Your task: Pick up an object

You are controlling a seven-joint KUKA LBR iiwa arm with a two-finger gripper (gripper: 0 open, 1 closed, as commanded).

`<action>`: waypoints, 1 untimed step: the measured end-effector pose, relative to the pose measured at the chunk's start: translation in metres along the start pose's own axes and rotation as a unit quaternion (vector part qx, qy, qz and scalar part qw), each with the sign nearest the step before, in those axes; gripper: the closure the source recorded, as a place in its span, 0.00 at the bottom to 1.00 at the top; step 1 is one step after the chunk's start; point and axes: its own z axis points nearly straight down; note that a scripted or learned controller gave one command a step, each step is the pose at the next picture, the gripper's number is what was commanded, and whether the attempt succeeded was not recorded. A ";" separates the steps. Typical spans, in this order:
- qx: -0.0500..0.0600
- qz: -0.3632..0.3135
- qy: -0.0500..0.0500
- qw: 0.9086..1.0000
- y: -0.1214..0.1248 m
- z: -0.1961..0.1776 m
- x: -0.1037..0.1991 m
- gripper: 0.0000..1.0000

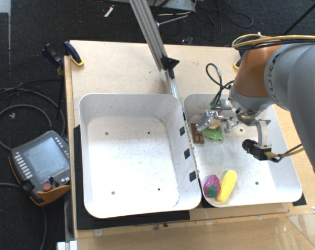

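Observation:
My gripper hangs low over the upper left part of the right bin, with the arm reaching in from the right. Directly beneath it lies a green, leaf-like object, partly covered by the gripper. A small beige piece shows right at the gripper's tip. A small brown block sits just left of the green object, against the bin's left wall. Near the bin's front edge, a yellow corn cob lies beside a magenta berry-like object.
The left bin stands beside the right one, sharing a raised divider edge. A slanted metal rail crosses the back of the bench. A black cable loop and a black fitting hang off the wrist.

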 end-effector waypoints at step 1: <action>-0.005 0.001 0.000 1.000 0.002 0.023 0.000 0.00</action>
